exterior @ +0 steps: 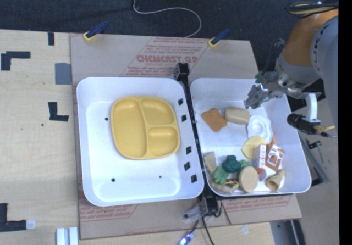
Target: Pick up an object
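At the bottom of the view, nearest the camera, a heap of toy food fills the near end of the right bin: a green broccoli piece, a round tan slice, a red-and-white carton and a pale yellow wedge, all touching or overlapping. Farther back in the same bin lie a white piece, a beige block and an orange-brown piece, the last two just beside each other with bare bin floor around them.

The left bin holds a yellow divided plate, lying flat near its middle.

The gripper hangs over the far part of the right bin, a little beyond and to the right of the beige block; nothing is between its fingers, and whether they are spread or closed cannot be told. The grey arm with its orange band enters from the right.

Any object will do, so the beige block looks the best choice: close to the gripper and with room for the fingers to straddle it, coming straight down. The crowded heap would likely foil a grasp.

Both bins rest on a cardboard sheet held by two clamps at its far edge, on a light wooden bench. Beyond lies dark carpet crossed by a thin white cable.
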Action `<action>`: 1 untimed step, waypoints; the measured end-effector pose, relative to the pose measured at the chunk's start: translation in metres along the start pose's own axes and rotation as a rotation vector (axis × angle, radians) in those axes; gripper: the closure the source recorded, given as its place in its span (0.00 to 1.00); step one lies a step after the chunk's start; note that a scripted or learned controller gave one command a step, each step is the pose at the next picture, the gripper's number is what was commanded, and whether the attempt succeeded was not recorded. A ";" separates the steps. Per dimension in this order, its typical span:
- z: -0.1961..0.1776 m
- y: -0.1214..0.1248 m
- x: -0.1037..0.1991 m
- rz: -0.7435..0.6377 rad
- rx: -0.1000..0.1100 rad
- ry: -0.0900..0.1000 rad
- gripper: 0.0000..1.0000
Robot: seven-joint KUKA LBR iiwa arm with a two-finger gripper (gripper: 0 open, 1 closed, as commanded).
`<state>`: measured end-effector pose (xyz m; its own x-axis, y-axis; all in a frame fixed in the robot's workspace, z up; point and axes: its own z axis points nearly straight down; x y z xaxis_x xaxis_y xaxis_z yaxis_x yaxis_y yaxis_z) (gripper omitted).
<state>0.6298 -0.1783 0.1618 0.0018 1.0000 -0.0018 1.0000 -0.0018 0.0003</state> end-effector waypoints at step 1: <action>0.080 0.013 0.080 -0.008 0.000 0.000 0.00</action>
<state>0.6434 -0.0982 0.0821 -0.0061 1.0000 -0.0019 1.0000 0.0061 0.0003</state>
